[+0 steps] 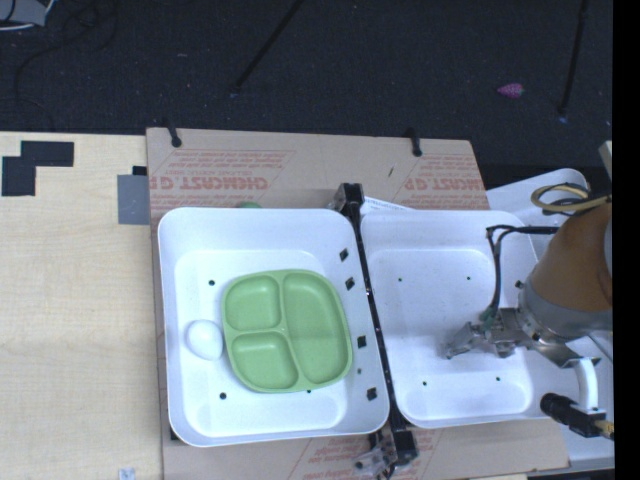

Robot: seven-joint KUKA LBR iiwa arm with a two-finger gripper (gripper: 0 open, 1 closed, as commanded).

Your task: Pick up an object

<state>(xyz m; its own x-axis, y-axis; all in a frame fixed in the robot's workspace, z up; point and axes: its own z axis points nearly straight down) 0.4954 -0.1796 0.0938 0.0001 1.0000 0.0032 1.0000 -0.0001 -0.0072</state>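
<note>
the green plate [286,330], with three compartments, lay flat in the left bin [190,238], taking up most of its floor. a small white ball [205,339] sat just beside the plate's left edge, touching it or nearly so, near the bin's left wall. the right bin [440,230] stood alongside, the two bins meeting at a dark strip with clips down the middle. the arm [578,268] reached in from the right over the far right edge of the right bin, its orange band showing above the wrist. the claw [472,340] was low over the floor of the right bin, right of centre, pointing left, well apart from the plate and the ball. nothing could be seen between its tips, and whether they were spread or closed could not be told from this angle. a black cable [497,258] looped up from the wrist across the bin's right side. both bins rested on a sheet of cardboard [300,168] with red printed lettering, set on a pale wooden bench [70,318].
</note>
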